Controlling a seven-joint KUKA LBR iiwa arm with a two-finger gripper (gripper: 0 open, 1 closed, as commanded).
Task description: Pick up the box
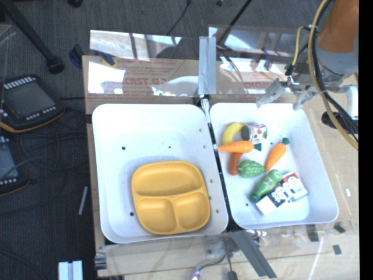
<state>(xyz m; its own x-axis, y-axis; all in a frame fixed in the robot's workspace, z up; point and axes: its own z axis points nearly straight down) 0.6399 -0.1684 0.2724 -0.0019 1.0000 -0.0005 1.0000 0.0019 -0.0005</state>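
The box (pixel 283 193) is small and white with coloured pictures on it. It lies flat near the front of the right bin (pixel 317 156), touching a green bottle (pixel 266 184) on its left. My gripper (pixel 284 97) hangs above the back edge of the right bin, well behind the box and apart from it. Its two fingers (pixel 267 95) are spread open with nothing between them.
Also in the right bin are a banana (pixel 231 132), a small can (pixel 257 133), two carrots (pixel 236 147) (pixel 275 155) and a green pepper (pixel 250 168), all behind the box. A yellow divided plate (pixel 170 196) sits in the left bin (pixel 116 133).
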